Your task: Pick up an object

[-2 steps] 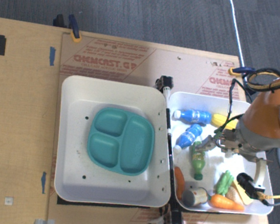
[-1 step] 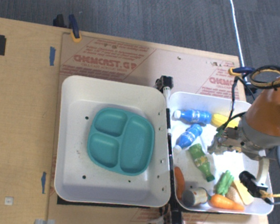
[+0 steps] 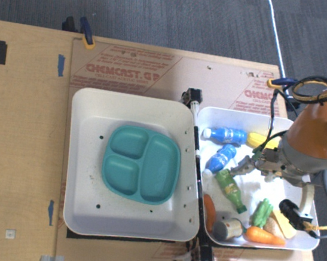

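From above, the counter [image 3: 15, 154] carries two shallow white bins side by side on a brown cardboard sheet [image 3: 159, 75] printed with faded red writing that reads roughly "CHEMCAST GP". The left bin [image 3: 83, 146] holds one teal divided plate [image 3: 142, 163] lying flat near its middle, with bare white floor all round it and its rim well clear on every side. The right bin [image 3: 237, 118] is crowded: two blue-and-white bottles, one [image 3: 226, 135] lying near the far wall and the other [image 3: 222, 158] tilted just below it; one green bottle [image 3: 231, 190] slanting toward the near wall; one yellow item [image 3: 257, 139] at the far edge beside the first bottle; one green vegetable-like piece [image 3: 262, 212]; one orange carrot [image 3: 264, 236] along the near rim; one small metal can [image 3: 227, 228] beside it; and one reddish-orange piece [image 3: 209, 208] against the left wall. Labels on the bottles are too small to read. The grey arm with its orange band [image 3: 313, 130] reaches in from the right, and the pincer [image 3: 255, 167] sits low over the middle of the right bin, just beside the tilted blue bottle and the green bottle's upper end; whether it is apart or together cannot be told, and nothing is visibly between its tips. Open floor remains in the right bin toward its right side.
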You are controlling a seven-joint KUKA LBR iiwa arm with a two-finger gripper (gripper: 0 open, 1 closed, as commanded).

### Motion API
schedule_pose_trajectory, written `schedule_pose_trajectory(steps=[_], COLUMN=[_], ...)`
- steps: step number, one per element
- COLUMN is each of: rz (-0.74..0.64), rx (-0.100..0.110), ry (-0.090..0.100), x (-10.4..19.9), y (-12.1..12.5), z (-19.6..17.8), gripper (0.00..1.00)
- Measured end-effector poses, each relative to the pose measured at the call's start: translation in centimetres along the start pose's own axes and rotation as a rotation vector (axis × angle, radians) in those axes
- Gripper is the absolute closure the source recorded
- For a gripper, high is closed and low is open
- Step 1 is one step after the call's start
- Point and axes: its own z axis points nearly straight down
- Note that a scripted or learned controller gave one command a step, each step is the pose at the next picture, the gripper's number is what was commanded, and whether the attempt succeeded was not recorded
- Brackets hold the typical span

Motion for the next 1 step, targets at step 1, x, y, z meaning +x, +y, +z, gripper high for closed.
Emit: schedule_pose_trajectory(steps=[1], rz=[0.308], rx=[0.023], ry=[-0.002], x=[3.6], y=[2.34], z=[3.1], gripper=[0.0])
